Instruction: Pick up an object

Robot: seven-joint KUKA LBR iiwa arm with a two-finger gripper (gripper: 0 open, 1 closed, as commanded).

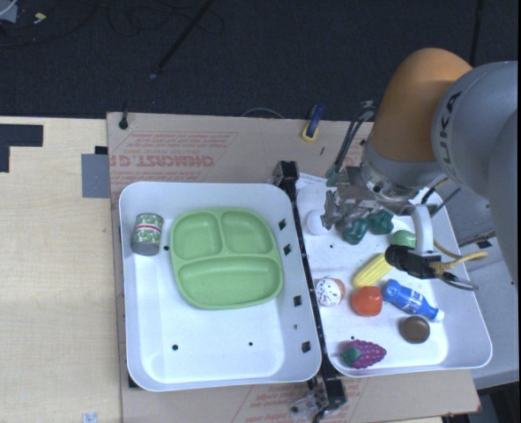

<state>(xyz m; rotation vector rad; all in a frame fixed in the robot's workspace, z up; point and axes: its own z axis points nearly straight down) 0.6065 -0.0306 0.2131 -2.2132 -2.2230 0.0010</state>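
Toys lie scattered in your right bin [472, 346]: a yellow corn cob [371, 270], a red tomato [366, 301], a blue bottle [410, 299], a brown round piece [413, 329], a bunch of purple grapes [364, 353], a white speckled ball [329, 292] and a dark teal piece [367, 226] near the far wall. Your claw [341, 214] hangs over that far end, just beside the teal piece; you cannot tell whether its fingers are spread or pressed together, and nothing shows between them. Your left bin [154, 342] carries a green divided plate [226, 258] and a small can [147, 233] beside its left wall. Both bins sit on a cardboard sheet [198, 152] with red print, laid over the pale wooden bench [40, 280]. Beyond the bench you see dark carpet [198, 42] with cables across it.
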